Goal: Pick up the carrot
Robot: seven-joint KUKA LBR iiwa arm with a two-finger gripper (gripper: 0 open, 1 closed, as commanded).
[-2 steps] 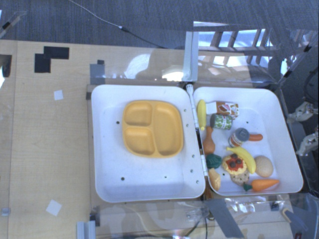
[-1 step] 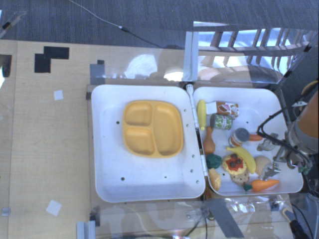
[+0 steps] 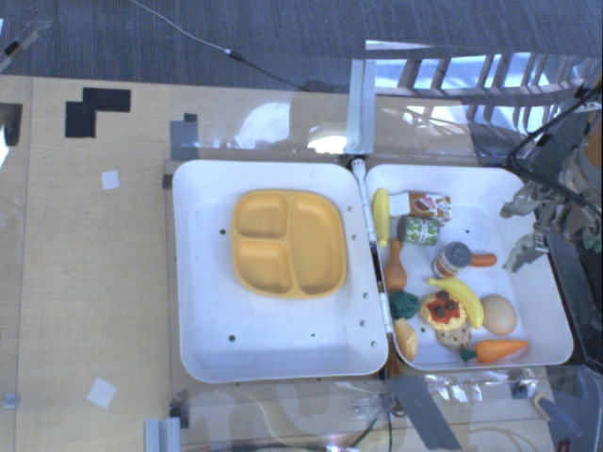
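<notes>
The gripper (image 3: 528, 229) is positioned over the right bin (image 3: 490, 185) near its 3 o'clock edge; its two fingers (image 3: 516, 205) are seen spread apart, and nothing is held between them; bare white bin floor lies beneath. The carrot (image 3: 500, 350) is located at 6 o'clock from the gripper, well apart from it, lying flat in the bin's near right corner with its orange tip directed to 3 o'clock. A pale egg-shaped item (image 3: 499, 314) is placed just above the carrot; at 9 o'clock from that item a banana (image 3: 463, 297) is laid against a toy pizza slice (image 3: 443, 310). A grey-capped object with an orange end (image 3: 462, 258) is found at 9 o'clock from the gripper; a green can (image 3: 419, 231) and a red-labelled packet (image 3: 429, 204) are set further out at 10 o'clock. A corn cob (image 3: 381, 216) and a brown drumstick (image 3: 394, 269) are lined along the bin's left wall; a green vegetable (image 3: 404, 304) is set below them. In the left bin (image 3: 217, 347) a yellow divided plate (image 3: 286, 242) is placed centrally.
</notes>
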